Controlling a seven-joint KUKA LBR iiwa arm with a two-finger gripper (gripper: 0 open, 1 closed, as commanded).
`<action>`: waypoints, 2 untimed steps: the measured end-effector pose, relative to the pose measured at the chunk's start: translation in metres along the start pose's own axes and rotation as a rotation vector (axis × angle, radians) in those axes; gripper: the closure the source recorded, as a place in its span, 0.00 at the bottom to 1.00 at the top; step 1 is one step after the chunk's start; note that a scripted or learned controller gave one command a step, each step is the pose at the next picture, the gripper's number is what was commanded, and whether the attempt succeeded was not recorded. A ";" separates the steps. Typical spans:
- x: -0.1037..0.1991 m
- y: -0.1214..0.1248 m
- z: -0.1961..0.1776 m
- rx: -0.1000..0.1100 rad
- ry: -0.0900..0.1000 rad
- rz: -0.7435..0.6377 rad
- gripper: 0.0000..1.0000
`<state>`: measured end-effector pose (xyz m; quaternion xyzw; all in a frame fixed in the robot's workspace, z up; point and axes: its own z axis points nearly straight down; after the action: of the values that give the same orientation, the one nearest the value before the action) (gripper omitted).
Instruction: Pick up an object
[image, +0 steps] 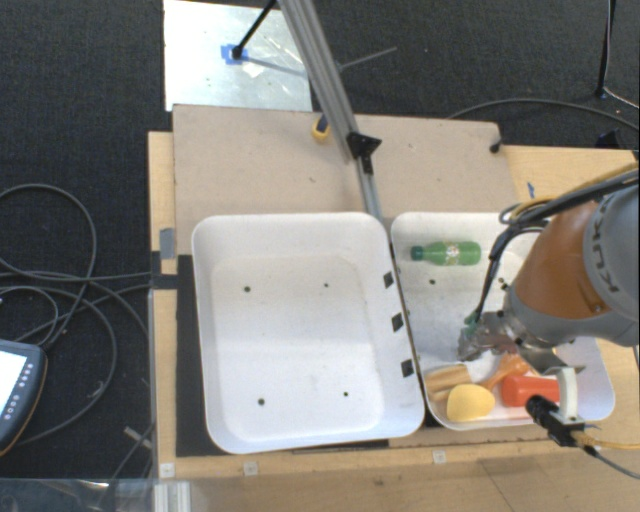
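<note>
Camera view: the tool (480, 338) is seen low in the right bin (600, 400), just above a cluster at its near wall: yellow object (470, 402), tan piece (446, 377), orange-red object (528, 388). Its state cannot be told. A green bottle (447, 253) lies well apart. Crowding is judged the risk: two pieces may be caught or pushed aside.

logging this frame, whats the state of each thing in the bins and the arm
green bottle: lying on its side, right bin, far end
yellow round object: resting at near edge, right bin
orange-red object: lying beside it, under the arm
end effector: low over the right bin, grip hidden
</note>
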<state>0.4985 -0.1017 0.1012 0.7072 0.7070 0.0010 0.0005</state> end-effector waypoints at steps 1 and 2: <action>-0.002 -0.006 -0.047 -0.004 -0.001 -0.002 1.00; -0.003 -0.004 -0.101 -0.006 -0.002 -0.006 1.00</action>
<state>0.4946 -0.1046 0.2022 0.7050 0.7092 0.0022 0.0033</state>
